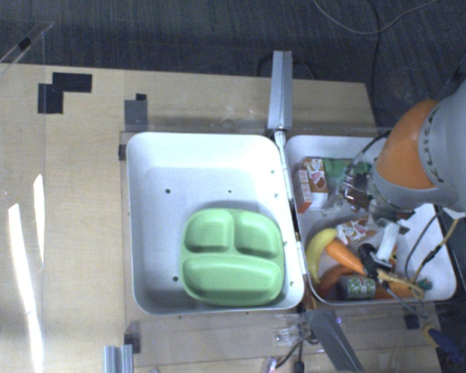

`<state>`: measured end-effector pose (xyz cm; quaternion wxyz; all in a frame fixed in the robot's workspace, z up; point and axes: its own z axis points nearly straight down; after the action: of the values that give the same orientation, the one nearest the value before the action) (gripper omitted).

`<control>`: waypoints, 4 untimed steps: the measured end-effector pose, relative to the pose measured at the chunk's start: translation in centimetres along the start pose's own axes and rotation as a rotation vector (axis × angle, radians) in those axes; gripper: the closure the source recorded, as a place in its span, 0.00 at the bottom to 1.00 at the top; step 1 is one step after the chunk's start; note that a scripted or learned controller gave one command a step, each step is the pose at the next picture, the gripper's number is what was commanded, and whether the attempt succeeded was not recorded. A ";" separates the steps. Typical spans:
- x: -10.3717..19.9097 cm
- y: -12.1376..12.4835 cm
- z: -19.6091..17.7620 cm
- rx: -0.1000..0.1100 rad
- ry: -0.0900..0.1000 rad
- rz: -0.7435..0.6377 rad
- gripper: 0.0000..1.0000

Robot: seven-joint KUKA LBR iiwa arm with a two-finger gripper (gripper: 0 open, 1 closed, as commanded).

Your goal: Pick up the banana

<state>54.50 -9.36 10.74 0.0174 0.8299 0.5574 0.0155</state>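
A green plate point(233, 257) fills the left bin point(151, 208). Right of it, in the right bin point(448, 282), the banana point(318, 249) touches a carrot point(346, 256). No label reads clearly. The gripper point(357, 189) hovers above; grip state unclear.

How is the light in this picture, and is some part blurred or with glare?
In the camera view the light is soft and even; pale glare streaks lie on the bench at the left. The green plate is fairly sharp and casts a faint shadow in the left bin. The arm looks blurred, and the banana is partly hidden among the clutter.
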 end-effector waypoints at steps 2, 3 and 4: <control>7.7 -8.9 -7.9 0.045 0.002 -0.331 0.00; 7.7 -8.9 -7.9 0.046 0.002 -0.331 0.00; 7.9 -8.7 -8.8 0.046 0.002 -0.337 1.00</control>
<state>49.02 1.35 19.13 0.0002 0.7248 0.6890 0.0005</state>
